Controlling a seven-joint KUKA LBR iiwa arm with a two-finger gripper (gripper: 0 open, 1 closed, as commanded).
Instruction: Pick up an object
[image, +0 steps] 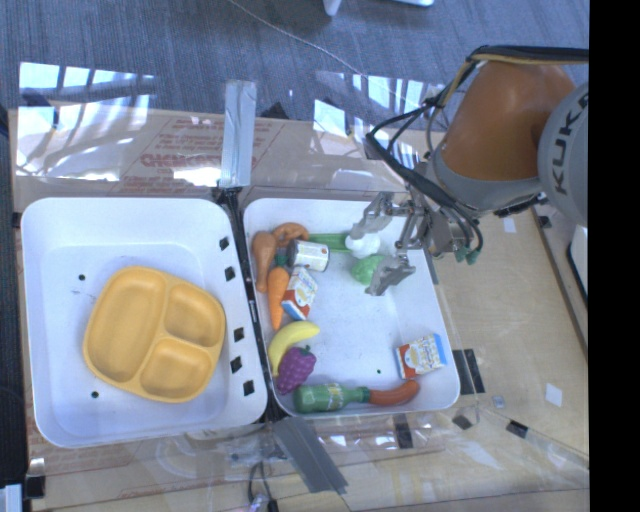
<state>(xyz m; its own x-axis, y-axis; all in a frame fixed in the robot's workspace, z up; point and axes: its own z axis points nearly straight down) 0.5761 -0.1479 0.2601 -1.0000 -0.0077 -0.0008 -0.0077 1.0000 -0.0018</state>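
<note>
The right bin (440, 300) holds several toy foods. My gripper (383, 250) hangs over its upper right part, fingers spread and open. One finger (374, 214) is just above the white end of a green leek (330, 241). The other finger (390, 275) is beside a small green vegetable (366, 268), which lies roughly between the two. Whether either finger touches the vegetable is unclear. Nothing is lifted.
Along the right bin's left side lie carrots (264, 256), a small can (311, 256), a carton (300, 293), a banana (292, 335) and purple grapes (295, 368). A green bottle (325, 398), a sausage (396, 393) and a juice box (422, 355) lie near its front. A yellow divided plate (153, 330) fills the left bin (40, 240).
</note>
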